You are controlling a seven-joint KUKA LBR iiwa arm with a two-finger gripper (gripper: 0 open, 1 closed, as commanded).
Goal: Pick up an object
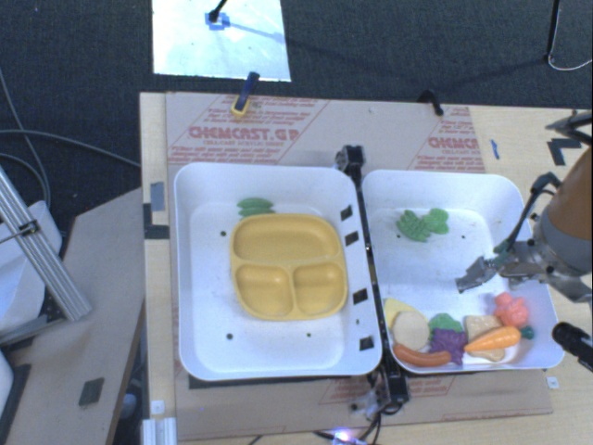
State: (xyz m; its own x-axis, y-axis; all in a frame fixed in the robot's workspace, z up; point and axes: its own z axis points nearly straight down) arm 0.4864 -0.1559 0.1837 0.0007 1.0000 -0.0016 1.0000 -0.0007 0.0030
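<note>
Arm enters from the right edge, grey with orange at the wrist, gripper (pixel 474 276) low over the right bin (pixel 505 193). Cannot tell how the pincer is set; its tip reads as a dark blur above bare white floor, and nothing is visible in its grasp.

Candidates for the pick lie clustered along the right bin's near edge: a carrot (pixel 493 341), a purple piece (pixel 448 343), a pink piece (pixel 510 309), a round cream piece (pixel 410 328), a tan piece (pixel 479 324) and a reddish sausage shape (pixel 422 359) at the front wall. They touch or overlap one another. A green leafy piece (pixel 422 222) lies alone toward the far side of the same bin, well apart from the cluster.

Left bin (pixel 199 276) holds a yellow divided tray (pixel 287 265) with another green leaf (pixel 256 208) just beyond its far rim.

Judgement: approach stage, no grasp made. The gripper sits between the lone green piece and the cluster. The isolated green piece looks the cleaner target, with free floor all round, though it is flat and may slip out. In the cluster, the carrot offers a narrow body to close across, but its neighbours crowd the finger paths. Descent should be straight down, centred, across the short axis.
</note>
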